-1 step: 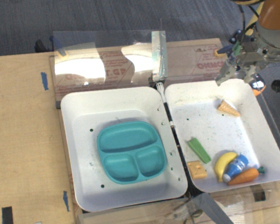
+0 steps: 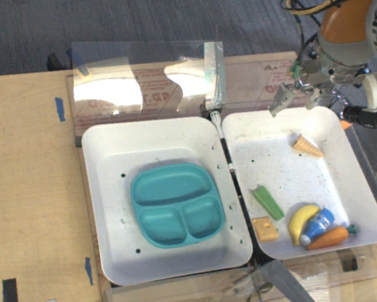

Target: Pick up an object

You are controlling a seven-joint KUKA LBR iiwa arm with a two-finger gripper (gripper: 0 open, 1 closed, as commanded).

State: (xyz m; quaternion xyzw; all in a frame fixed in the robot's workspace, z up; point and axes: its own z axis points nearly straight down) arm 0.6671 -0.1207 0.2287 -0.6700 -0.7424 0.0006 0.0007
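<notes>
Right bin (image 2: pixel 350 163) holds a green stick (image 2: pixel 267 201), a cracker (image 2: pixel 265 229) and a tan wedge (image 2: pixel 306 146). A banana (image 2: pixel 302 221), blue bottle (image 2: pixel 317 226) and carrot (image 2: pixel 327 237) crowd its near corner, touching.

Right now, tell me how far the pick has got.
Nothing looks picked yet. The claw hangs open above the far edge of the right bin, with nothing between its fingers. The wedge, green stick, cracker, banana, bottle and carrot all lie in that bin. Left to do: come down on one, close and lift. The wedge lies nearest.
</notes>
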